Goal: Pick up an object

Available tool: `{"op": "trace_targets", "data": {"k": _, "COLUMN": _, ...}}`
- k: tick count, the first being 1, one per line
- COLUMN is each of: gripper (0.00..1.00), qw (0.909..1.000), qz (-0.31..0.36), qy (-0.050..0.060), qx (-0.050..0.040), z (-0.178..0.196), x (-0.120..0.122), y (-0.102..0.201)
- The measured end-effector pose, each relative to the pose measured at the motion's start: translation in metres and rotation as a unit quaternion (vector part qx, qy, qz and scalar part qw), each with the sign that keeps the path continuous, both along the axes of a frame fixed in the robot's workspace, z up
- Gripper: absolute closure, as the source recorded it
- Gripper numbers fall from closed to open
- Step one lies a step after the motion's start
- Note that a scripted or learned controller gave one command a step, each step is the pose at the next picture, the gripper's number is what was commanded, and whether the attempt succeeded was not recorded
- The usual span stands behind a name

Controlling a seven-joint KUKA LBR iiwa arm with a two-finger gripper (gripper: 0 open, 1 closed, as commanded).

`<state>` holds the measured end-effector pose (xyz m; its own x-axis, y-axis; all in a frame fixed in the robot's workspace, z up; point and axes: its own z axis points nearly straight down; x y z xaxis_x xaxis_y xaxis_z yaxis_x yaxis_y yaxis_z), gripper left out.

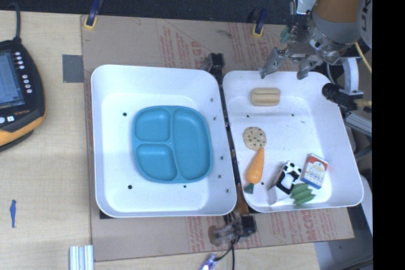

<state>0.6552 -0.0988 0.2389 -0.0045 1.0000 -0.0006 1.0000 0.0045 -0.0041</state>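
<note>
Camera view: hovered two-finger gripper (285, 71) open, empty, over right shallow white bin's (335, 129) far edge. Lay just below: tan oblong bread roll (265, 97).

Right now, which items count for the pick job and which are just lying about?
Job:
gripper, open, above the right bin's far edge
bread roll
cookie
carrot
cow toy
small carton
green item

Lying about:
blue divided plate in left bin
teach pendant
clamps
</note>
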Motion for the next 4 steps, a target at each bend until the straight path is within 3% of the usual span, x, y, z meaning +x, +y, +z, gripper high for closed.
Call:
{"op": "trace_targets", "data": {"k": 1, "gripper": 0.00, "qw": 1.0000, "qz": 0.000, "qy": 0.001, "qx": -0.0005, "z": -0.048, "x": -0.053, "y": 0.028}}
{"op": "trace_targets", "data": {"k": 2, "gripper": 0.00, "qw": 1.0000, "qz": 0.000, "qy": 0.000, "qx": -0.0007, "z": -0.047, "x": -0.094, "y": 0.034}}
{"op": "trace_targets", "data": {"k": 3, "gripper": 0.00, "qw": 1.0000, "qz": 0.000, "qy": -0.001, "qx": -0.0001, "z": -0.147, "x": -0.100, "y": -0.011}}
{"op": "trace_targets", "data": {"k": 4, "gripper": 0.00, "qw": 1.0000, "qz": 0.001, "qy": 0.000, "qx": 0.0002, "z": -0.147, "x": -0.099, "y": 0.006}}
